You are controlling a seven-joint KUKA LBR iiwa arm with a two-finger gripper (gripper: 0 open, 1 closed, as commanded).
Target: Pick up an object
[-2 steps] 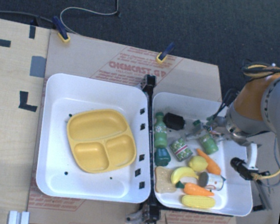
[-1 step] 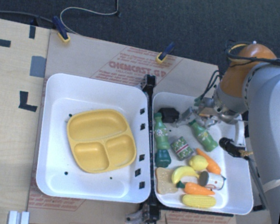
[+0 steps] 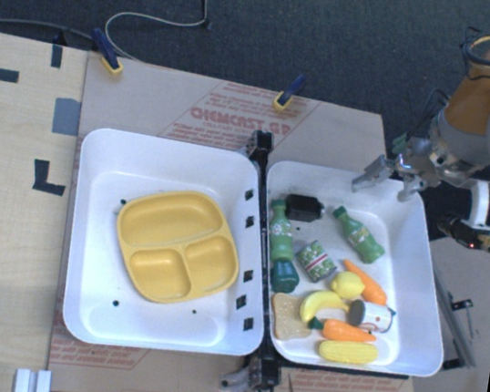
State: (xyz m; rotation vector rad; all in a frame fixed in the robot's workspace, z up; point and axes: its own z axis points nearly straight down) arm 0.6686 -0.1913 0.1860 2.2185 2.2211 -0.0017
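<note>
My gripper point(image 3: 386, 180) hangs open above the far right corner of the right bin point(image 3: 425, 293), with nothing between its fingers. Below it in that bin lie a black block point(image 3: 303, 207), a small green bottle point(image 3: 359, 235), a taller green bottle point(image 3: 281, 245), a green can point(image 3: 316, 260), two carrots point(image 3: 364, 281), a yellow lemon point(image 3: 347, 285), a banana point(image 3: 321, 305), a slice of bread point(image 3: 289, 318) and a corn cob point(image 3: 348, 352).
The left bin point(image 3: 90, 240) holds a yellow divided plate point(image 3: 178, 245). Black clips point(image 3: 260, 147) join the two bins along the middle wall. Brown cardboard point(image 3: 230, 114) lies under both bins, with a cable and two blue-yellow clamps behind it.
</note>
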